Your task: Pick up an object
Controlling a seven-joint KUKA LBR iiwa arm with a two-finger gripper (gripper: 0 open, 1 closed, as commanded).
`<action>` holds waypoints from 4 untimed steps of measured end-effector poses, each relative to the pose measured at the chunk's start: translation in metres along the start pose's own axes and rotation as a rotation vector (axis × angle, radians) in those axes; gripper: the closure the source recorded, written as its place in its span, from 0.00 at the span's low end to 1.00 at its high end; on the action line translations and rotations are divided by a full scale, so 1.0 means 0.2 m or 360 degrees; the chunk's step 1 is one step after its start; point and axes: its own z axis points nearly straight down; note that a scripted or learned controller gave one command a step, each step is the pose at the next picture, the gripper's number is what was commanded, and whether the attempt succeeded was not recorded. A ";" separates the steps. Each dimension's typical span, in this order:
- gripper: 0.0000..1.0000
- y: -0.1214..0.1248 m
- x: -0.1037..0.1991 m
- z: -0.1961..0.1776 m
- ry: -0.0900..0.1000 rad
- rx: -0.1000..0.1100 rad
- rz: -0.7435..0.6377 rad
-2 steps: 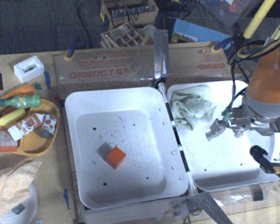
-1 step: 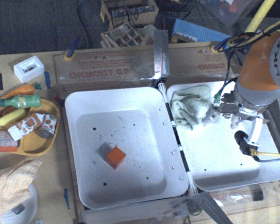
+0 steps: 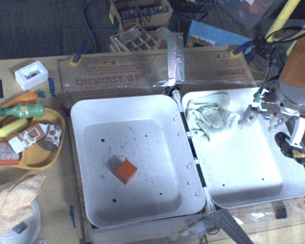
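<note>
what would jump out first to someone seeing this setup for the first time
Probably the orange block, alone in the middle of the left bin and vivid against the white. Next, the crumpled pale cloth in the far-left corner of the right bin, with the arm's gripper over that bin's right side. The yellow bowl of toy food at the bench's left edge adds colour.

Slanted overhead view of both bins (image 3: 140,106)
</note>
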 end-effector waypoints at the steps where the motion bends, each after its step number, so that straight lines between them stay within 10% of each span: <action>1: 0.00 0.29 0.24 0.23 -0.0001 -0.0001 -0.0121; 2: 0.00 0.31 -0.02 -0.07 -0.0001 -0.0003 -0.0225; 3: 0.00 0.34 0.46 0.29 -0.0001 -0.0017 -0.0587; 4: 0.00 0.29 0.50 0.28 -0.0003 -0.0025 -0.0594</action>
